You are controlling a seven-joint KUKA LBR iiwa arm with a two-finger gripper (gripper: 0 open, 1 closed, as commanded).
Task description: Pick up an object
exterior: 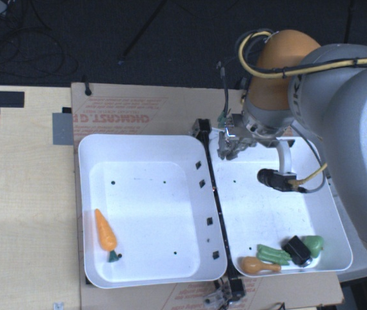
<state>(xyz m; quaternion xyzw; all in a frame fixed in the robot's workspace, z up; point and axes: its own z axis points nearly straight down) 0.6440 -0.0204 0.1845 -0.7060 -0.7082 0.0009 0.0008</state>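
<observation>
My arm (328,82), a bulky grey metal form with a smooth orange band above the wrist and a looping yellow cable, reaches in from the right and hangs over the far end of the right bin. Below me lie two shallow white plastic bins with rounded corners, side by side on a sheet of brown cardboard (138,108) printed with reversed red lettering, which rests on a pale wooden bench (22,205); beyond the bench the floor is dark, with thin cables trailing across it. The left bin (86,154) holds a small orange toy carrot (105,230) with a green stub, lying near its left wall. The right bin (338,237) holds a cluster in its near corner: a green bean-like piece (273,254), a rounded green piece (313,243), a black block (297,250) lying between them, and a tan pear-shaped piece (258,265). My gripper (229,148) hovers above the right bin's far left corner, well apart from those objects; I cannot tell how it is set.
</observation>
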